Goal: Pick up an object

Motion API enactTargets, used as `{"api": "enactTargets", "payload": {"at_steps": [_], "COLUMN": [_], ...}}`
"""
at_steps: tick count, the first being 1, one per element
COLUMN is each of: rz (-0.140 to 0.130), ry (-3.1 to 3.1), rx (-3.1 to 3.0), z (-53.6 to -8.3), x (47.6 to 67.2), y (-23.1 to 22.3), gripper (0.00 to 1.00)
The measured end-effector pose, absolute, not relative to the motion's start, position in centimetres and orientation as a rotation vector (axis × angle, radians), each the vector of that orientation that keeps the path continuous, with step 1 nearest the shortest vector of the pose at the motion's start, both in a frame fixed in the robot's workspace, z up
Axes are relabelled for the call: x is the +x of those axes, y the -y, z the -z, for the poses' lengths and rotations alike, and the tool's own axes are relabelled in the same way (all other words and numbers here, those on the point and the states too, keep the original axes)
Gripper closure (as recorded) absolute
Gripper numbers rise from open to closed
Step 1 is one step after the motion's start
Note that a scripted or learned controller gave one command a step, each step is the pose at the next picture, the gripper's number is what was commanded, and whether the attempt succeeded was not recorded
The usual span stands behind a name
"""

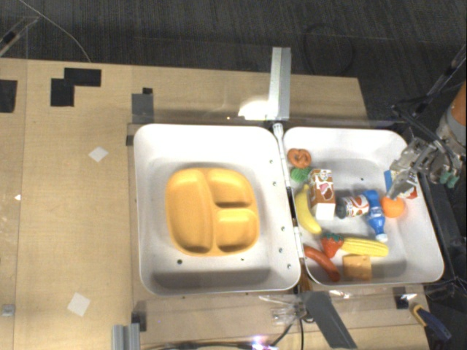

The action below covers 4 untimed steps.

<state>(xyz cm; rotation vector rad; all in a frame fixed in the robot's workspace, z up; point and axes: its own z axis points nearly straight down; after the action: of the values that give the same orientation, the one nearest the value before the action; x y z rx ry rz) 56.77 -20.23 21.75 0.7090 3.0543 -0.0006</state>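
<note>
Right bin (pixel 408 141): toys bunched toward its left wall and front, open floor along its back wall. Orange ball (pixel 393 208) near its right wall, blue bottle (pixel 375 216) just beside. Hand (pixel 403 183) hangs tilted over that wall above the ball; open or closed, cannot tell.

Tray (pixel 211 210) — glossy yellow plastic.

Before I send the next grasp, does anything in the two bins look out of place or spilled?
Nothing stands out. The toy food sits jumbled inside the right bin, with the banana lying along its left wall. The yellow tray lies flat in the left bin. Nothing has spilled onto the bench.
</note>
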Motion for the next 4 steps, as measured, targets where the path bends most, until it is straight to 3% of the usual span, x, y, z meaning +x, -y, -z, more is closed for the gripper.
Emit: {"api": "enactTargets", "payload": {"at_steps": [1,4], "rz": [0.0,-0.003], "ry": [-2.961,-2.944], "rx": [1.034,1.003], "z": [-17.2,-20.8], "x": [48.8,49.7], "y": [20.6,20.5], "gripper": [1.0,1.0]}}
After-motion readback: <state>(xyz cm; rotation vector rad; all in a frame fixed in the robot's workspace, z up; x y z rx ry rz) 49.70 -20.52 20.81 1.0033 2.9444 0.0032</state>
